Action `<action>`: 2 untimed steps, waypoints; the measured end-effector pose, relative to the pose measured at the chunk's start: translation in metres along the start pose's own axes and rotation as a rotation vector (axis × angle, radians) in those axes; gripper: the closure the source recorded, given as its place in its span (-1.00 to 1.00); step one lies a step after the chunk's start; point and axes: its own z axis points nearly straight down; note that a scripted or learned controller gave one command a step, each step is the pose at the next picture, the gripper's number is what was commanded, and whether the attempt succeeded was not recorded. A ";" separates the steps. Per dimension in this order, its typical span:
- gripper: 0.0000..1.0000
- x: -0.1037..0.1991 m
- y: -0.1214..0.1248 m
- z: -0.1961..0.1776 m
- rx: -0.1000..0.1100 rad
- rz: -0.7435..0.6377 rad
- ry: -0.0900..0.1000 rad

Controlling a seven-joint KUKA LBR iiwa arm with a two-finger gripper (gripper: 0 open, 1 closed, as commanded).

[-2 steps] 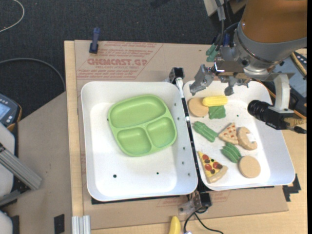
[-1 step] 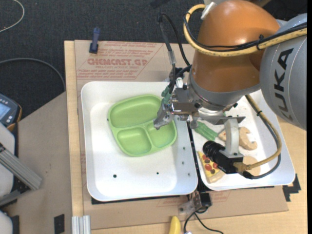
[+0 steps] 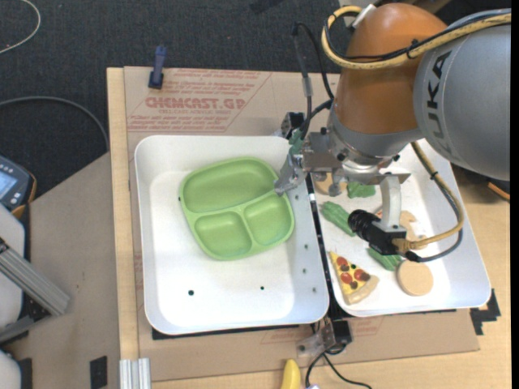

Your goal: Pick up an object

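Observation:
The right bin holds several toy foods. A pizza slice lies at its front left, with a tan round cookie beside it. A green pod lies near the left wall, and another green piece sits just under the wrist. A third green piece lies between the pod and the cookie. My gripper hangs low over the back of this bin, above the green pieces, largely hidden by the orange and grey wrist. I see nothing held in it.
The left bin holds a green divided plate, tilted toward the shared wall. Small tan bits lie in the right bin by the wrist. A blue clip sits on the cardboard behind the bins.

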 end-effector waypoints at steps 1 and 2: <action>1.00 0.001 -0.001 -0.011 0.000 0.000 0.000; 1.00 0.037 -0.026 -0.006 0.005 -0.004 0.000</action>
